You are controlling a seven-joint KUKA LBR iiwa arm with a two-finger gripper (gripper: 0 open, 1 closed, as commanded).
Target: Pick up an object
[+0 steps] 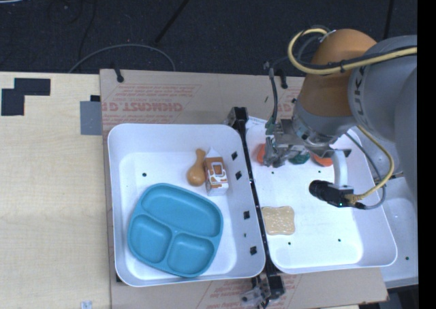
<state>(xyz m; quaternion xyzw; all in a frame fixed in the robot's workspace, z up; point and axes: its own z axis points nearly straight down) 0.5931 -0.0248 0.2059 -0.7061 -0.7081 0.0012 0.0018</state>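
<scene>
Camera view: gripper (276,154) low in right bin (381,250), beside orange item (261,154); grip state unclear. Nothing lifted yet; pick pending. Tan pad (278,220) nearby.

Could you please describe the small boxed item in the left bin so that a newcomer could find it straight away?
Start at the left bin, where a blue divided plate fills the lower part. Just above the plate's upper right edge stands a small carton, touching a tan pear-shaped toy on its left. The carton is boxy, white and orange; its neighbour is rounded and plain tan.
</scene>
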